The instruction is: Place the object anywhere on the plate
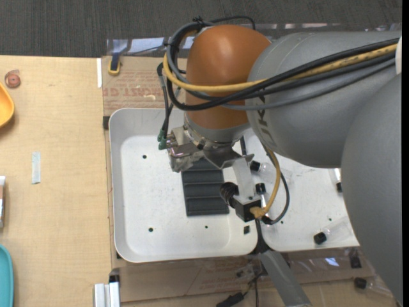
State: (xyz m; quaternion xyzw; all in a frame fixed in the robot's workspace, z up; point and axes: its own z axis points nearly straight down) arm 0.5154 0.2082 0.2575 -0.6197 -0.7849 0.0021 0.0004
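My gripper hangs over the left white bin, near its middle and toward the right side. It appears as a black ribbed block below the orange wrist band. The arm covers the floor of the bin right beneath it, and I see nothing held. An orange curved object pokes in at the far left edge of the bench, cut off by the frame. I cannot tell whether it is the plate.
The right white bin lies mostly under the grey arm. A teal object sits at the bottom left corner. A wooden benchtop stretches left of the bins, with a small pale strip on it. Cardboard lies behind the left bin.
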